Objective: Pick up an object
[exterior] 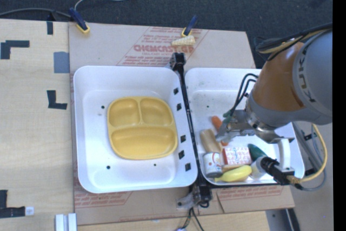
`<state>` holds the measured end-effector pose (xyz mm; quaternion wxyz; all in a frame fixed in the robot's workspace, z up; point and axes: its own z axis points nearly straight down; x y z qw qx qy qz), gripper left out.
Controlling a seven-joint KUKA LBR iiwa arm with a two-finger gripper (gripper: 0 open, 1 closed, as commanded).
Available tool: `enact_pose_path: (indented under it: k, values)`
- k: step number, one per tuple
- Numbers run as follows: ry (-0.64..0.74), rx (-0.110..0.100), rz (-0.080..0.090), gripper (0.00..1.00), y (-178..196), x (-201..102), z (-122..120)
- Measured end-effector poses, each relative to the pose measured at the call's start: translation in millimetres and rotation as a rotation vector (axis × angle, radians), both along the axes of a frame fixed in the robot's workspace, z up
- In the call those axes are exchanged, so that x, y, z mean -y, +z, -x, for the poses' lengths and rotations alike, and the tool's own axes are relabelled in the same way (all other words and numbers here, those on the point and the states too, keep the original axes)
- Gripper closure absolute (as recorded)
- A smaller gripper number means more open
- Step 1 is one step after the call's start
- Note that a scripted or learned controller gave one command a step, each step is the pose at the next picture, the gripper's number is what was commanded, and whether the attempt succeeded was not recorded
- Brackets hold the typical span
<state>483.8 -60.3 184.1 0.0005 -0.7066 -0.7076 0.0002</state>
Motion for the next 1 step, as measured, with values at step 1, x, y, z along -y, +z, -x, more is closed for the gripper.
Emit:
enact_pose_path:
  k: [1]
  values:
    - [0.0,-0.001,0.0,0.0,-0.2,0.1,0.2]
